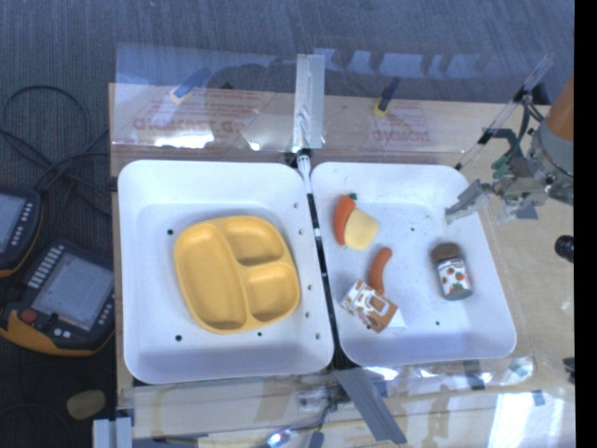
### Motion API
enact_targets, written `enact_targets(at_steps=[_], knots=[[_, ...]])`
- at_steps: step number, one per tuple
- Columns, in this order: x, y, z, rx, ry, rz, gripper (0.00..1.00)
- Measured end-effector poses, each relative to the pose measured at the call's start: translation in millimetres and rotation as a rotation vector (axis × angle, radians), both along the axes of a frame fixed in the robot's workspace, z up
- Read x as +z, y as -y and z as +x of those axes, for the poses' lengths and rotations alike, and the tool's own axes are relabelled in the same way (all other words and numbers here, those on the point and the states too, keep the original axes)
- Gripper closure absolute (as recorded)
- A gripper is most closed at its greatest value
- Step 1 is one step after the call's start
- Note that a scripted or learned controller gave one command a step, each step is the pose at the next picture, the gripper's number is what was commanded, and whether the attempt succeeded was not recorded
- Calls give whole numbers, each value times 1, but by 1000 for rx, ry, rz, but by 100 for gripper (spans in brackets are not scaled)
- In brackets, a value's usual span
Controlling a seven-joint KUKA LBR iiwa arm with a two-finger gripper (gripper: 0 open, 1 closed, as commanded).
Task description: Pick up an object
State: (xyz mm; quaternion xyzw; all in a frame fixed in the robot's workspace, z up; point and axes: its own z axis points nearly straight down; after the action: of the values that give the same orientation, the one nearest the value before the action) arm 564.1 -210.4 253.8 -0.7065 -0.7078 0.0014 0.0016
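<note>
The hand [485, 192] hovered at the right bin's [485, 339] two-o'clock edge, its grip impossible to read and nothing visibly in it. A jar [452, 271], sausage [378, 268], carrot [345, 215] and packet [370, 306] lay unpicked; the lift was yet undone.

Left bin [131, 250]: one yellow divided plate [236, 272], centred. Right bin [485, 325]: carrot [344, 215] touching a yellow wedge [362, 229] at upper left; sausage [379, 268] and a red-and-white packet [370, 307] below them; brown jar [452, 271] lying at right. Gripper [508, 194] at the frame's right edge, over that bin's upper right corner. Teach pendant [61, 297] at far left.
</note>
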Motion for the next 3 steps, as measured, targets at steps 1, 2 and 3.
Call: enact_targets(at_steps=[1, 2, 3], knots=[[-141, -17, -25, 60, 1, 1, 0], [-163, -90, 0, -30, 7, -1, 0], [-164, -115, -70, -7, 20, -3, 0]])
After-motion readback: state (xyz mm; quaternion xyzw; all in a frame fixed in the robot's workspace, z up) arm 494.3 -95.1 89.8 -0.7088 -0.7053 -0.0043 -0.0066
